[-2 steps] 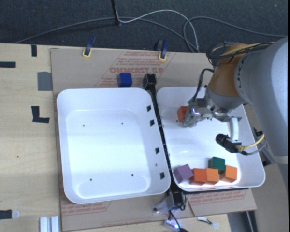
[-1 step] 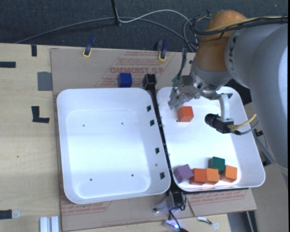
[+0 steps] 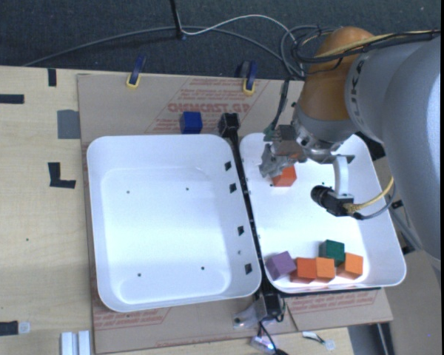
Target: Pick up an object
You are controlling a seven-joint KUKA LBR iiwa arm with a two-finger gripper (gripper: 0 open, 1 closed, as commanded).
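Arm: grey KUKA with an orange band, reaching in from the right over the right bin point(image 3: 377, 198).
Jaws point(image 3: 275, 167): low over the far left part of the right bin, directly above an orange-red block point(image 3: 284, 177); whether they are spread or closed on it cannot be told, since the wrist hides the fingertips.
Target object: the orange-red block lies on the bin floor just under and slightly right of the jaws, apart from the other pieces.
Other pieces: a purple block point(image 3: 281, 263), two orange blocks point(image 3: 314, 269) and a green block point(image 3: 331, 250) clustered along the near wall of the right bin.
Left bin point(image 3: 103, 198): white, beside the right bin on the table.
Outside the bins: a blue block point(image 3: 192, 121) on the cardboard behind the left bin.
Risk: the block appears offset from the jaws' centre, so a closing finger may push it aside or pinch only a corner, and it could slip out on lifting.
Second risk: the bin's dividing wall is near; a descent too far left could strike it.
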